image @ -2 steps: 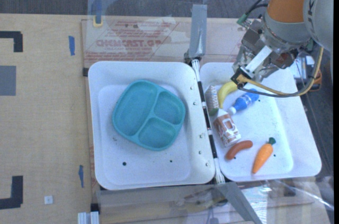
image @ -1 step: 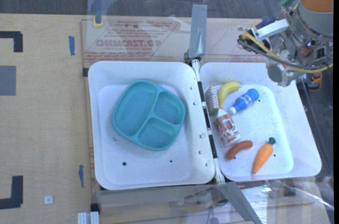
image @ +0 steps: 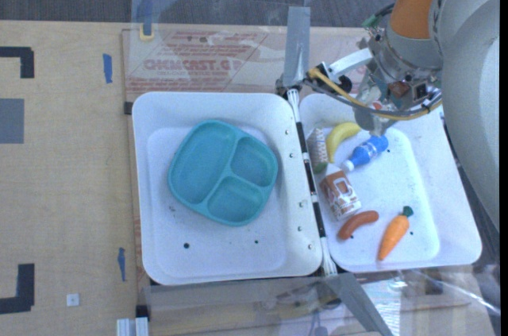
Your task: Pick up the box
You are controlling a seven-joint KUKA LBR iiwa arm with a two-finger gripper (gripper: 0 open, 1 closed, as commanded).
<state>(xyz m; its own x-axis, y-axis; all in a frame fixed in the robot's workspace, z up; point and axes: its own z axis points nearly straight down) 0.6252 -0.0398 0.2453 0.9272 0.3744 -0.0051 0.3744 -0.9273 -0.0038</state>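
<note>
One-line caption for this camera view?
Gripper above right bin near bottle; box lies untouched.

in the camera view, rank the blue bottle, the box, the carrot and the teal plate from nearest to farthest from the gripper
Measured from the gripper over the right bin:
1. Blue bottle, just below it.
2. Box, lower, near the bin's left wall.
3. Carrot, at the bin's front.
4. Teal plate, in the left bin.

I see my arm (image: 464,32) reaching in from the right, orange band up top, wrist bent down, gripper (image: 373,118) hanging low.
</note>
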